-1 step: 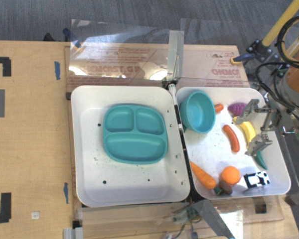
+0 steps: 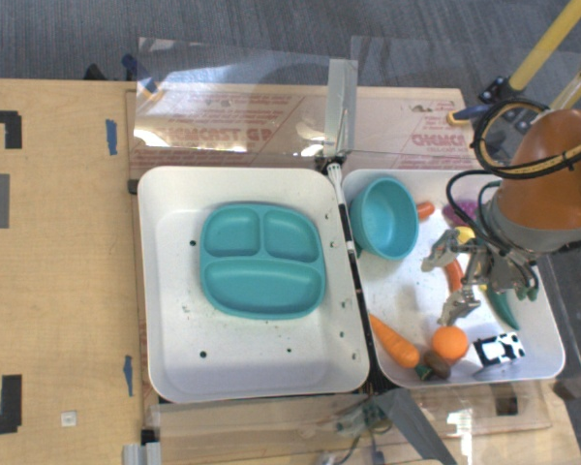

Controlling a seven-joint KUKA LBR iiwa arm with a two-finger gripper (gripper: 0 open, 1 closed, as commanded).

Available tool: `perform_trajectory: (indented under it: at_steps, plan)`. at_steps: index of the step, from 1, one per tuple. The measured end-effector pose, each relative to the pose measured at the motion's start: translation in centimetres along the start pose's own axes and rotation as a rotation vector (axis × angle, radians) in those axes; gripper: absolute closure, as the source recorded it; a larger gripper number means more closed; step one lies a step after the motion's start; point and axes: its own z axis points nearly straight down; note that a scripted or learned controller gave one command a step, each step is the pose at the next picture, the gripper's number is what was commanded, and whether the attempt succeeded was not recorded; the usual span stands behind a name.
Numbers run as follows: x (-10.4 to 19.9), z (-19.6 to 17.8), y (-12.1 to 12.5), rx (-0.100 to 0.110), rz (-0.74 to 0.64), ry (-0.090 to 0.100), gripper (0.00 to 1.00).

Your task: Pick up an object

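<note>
My gripper [image 2: 452, 281] hangs over the middle of the right bin [image 2: 397, 284], its two metal fingers spread apart, so it is open. A small orange-red stick [image 2: 453, 274] lies in the gap between the fingers, and whether they touch it I cannot tell. An orange ball [image 2: 450, 342] sits just below the lower finger. A carrot [image 2: 394, 342] lies at the bin's front left. A teal bowl [image 2: 385, 219] stands at the back left. A black and white toy [image 2: 499, 350] rests at the front right. A green piece [image 2: 504, 307] is partly hidden under the wrist.
The left bin [image 2: 165, 289] holds a teal divided plate [image 2: 263, 260]. A small orange piece [image 2: 425, 210] lies beside the bowl. A brown lump [image 2: 432, 364] sits against the ball. The arm's orange band [image 2: 554, 177] and cables cover the right bin's back right corner.
</note>
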Motion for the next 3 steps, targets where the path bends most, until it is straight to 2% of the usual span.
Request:
perform_trajectory:
  at_steps: [1, 2, 3]
  plan:
    - [-1.3, 4.3, -0.9, 0.004, 0.041, -0.02, 0.0]
    - [-1.7, 3.0, -0.8, 0.007, 0.038, -0.034, 1.0]
    - [-1.7, 3.1, -0.8, 0.006, 0.038, -0.032, 0.0]
